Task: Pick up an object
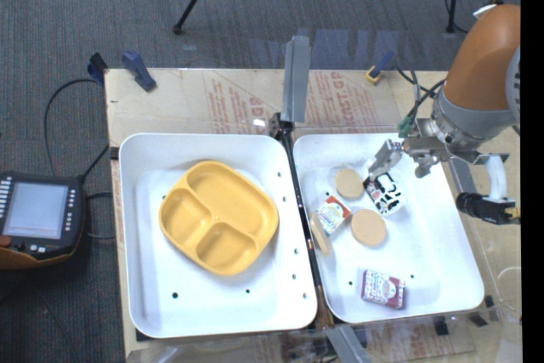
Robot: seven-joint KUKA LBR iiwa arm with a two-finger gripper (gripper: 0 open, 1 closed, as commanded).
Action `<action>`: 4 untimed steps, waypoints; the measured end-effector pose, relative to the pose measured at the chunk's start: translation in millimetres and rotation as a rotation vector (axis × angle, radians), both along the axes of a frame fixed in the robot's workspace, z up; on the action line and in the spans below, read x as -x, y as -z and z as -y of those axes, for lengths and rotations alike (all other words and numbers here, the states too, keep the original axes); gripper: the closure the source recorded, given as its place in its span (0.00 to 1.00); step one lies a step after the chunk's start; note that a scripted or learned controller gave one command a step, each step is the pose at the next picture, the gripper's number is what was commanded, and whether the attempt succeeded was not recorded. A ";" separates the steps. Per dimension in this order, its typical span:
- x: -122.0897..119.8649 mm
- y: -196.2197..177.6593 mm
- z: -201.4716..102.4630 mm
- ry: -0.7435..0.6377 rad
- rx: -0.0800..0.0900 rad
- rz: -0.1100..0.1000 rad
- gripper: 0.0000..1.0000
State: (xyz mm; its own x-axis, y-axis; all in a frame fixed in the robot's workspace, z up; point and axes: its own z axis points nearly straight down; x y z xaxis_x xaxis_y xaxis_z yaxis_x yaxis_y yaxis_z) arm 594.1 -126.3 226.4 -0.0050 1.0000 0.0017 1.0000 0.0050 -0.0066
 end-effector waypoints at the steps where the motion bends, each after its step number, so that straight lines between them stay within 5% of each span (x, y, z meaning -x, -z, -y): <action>1: -20.1 112.8 -1.5 -0.006 0.004 0.022 0.00; 2: 76.2 124.5 41.2 0.086 0.009 0.040 0.00; 3: 73.9 112.0 47.5 0.095 0.017 0.048 1.00; 4: 2.8 116.3 28.3 0.077 0.003 0.019 1.00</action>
State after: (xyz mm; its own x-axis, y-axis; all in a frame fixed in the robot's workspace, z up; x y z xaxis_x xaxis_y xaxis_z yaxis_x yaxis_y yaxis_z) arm 591.4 -154.6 110.2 0.0718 0.9974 -0.0012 0.9973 -0.0718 0.0128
